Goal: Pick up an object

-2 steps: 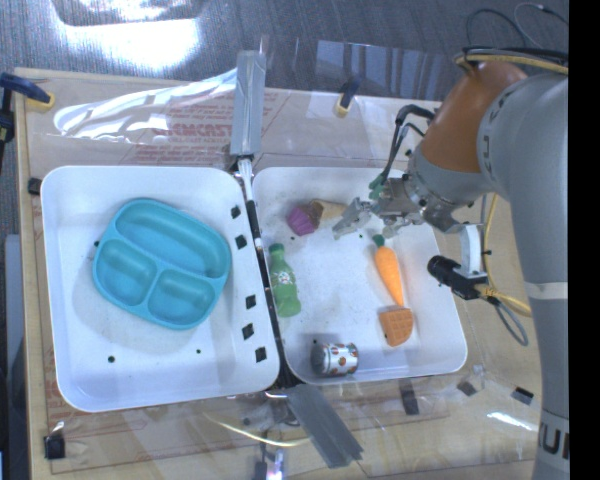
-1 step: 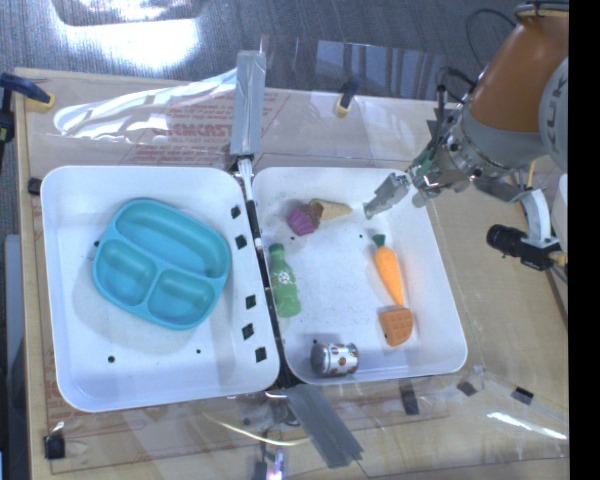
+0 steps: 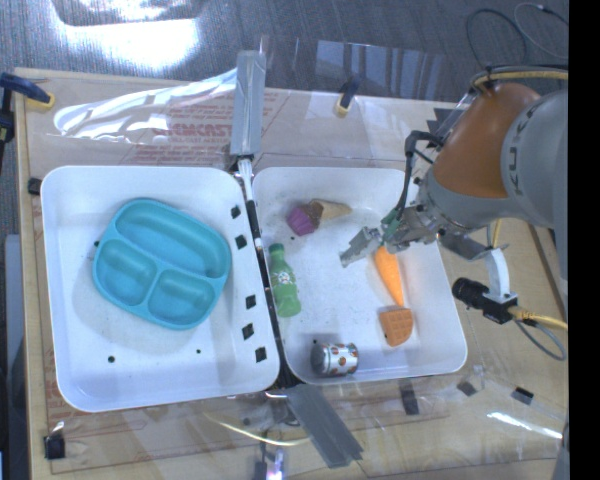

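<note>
My gripper [image 3: 366, 243] hangs over the right bin [image 3: 432, 353], just left of and above the top end of an orange carrot [image 3: 390, 278]. The carrot lies lengthwise near the bin's right wall. Below it sits an orange waffle-like piece [image 3: 397, 325]. A purple ice cream cone toy [image 3: 313, 215] lies at the bin's far side. A green bottle [image 3: 283, 280] rests along the left wall, and a small metal can [image 3: 334, 358] lies at the near edge. Nothing is visibly held.
The left bin [image 3: 70, 368] holds a blue divided plate [image 3: 162, 263]. A ridge with black clips [image 3: 250, 278] separates the two bins. The arm's orange band [image 3: 485, 143] looms over the right bin's far right corner.
</note>
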